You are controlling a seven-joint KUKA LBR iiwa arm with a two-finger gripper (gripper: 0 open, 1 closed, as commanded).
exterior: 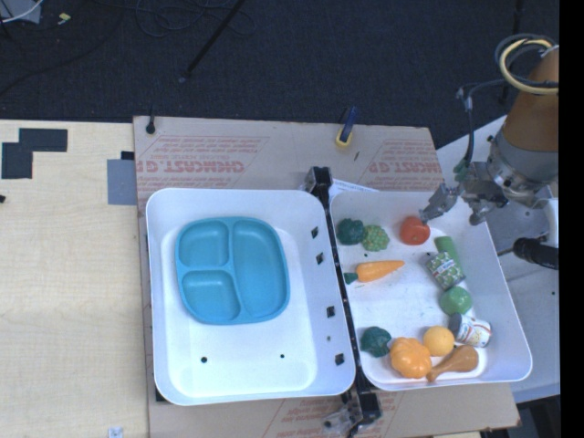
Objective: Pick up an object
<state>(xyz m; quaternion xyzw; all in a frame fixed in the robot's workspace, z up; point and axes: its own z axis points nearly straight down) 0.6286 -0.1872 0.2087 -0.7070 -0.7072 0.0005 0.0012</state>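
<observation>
Mostly smooth plastic, round tomato (414, 231), tapered carrot (378, 269)

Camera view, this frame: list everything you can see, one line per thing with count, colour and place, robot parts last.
bins: 2, white, side by side on the bench
divided plate: 1, light blue, three compartments, in the left bin
tomato: 1, red, right bin, top, just below the gripper
broccoli pieces: 2, dark green and lighter green, right bin, top left, touching
carrot: 1, orange, right bin, middle left
green can: 1, green, right bin, middle right
lime: 1, green, below the can
dark green vegetable: 1, right bin, bottom left
orange-yellow pieces: about 3, right bin, bottom, clustered
small labelled item: 1, white, bottom right; kind unclear
clamp: 1, blue and yellow, board's top edge
arm: 1, grey, orange band, from the right
gripper: 1, fingers spread, nothing between them, above the right bin's top edge
</observation>
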